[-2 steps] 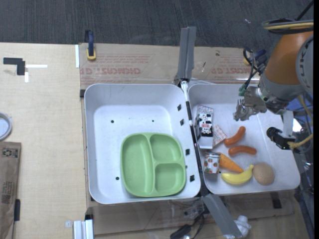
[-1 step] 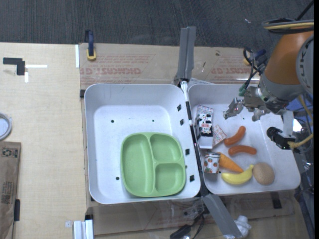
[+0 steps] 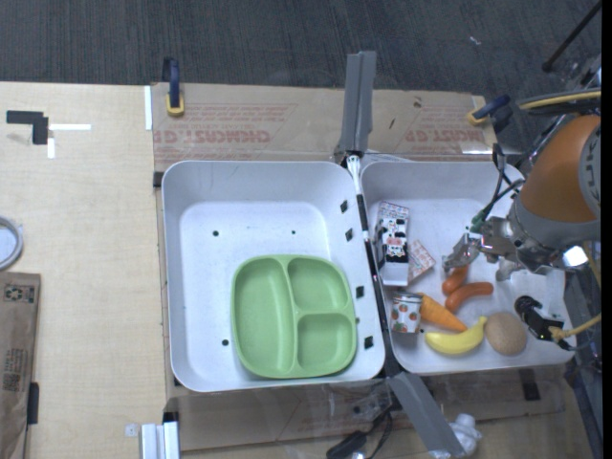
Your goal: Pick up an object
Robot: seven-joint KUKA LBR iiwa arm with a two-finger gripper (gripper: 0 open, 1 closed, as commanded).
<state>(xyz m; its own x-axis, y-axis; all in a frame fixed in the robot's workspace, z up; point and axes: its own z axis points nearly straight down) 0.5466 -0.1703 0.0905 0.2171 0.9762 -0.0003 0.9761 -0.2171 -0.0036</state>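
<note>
The right bin [image 3: 435, 185] holds several small objects. A black-and-white carton [image 3: 392, 240] lies by its left wall with a pink packet [image 3: 419, 260] beside it. Below them are a small printed can [image 3: 405, 314], an orange carrot [image 3: 441, 311], a yellow banana [image 3: 456, 340] and a brown round fruit [image 3: 506, 335]. Two red-orange sausages [image 3: 468, 295] lie mid-bin. My gripper [image 3: 466, 253] hangs just over the upper sausage [image 3: 455, 278], its metal tip pointing down-left. I see nothing held in it.
The left bin [image 3: 191, 256] holds a green divided plate [image 3: 295, 316]. A grey divider post [image 3: 359, 103] rises between the bins. The arm's orange band [image 3: 564, 170] and cables crowd the right bin's right side. Clamps sit on the cardboard behind.
</note>
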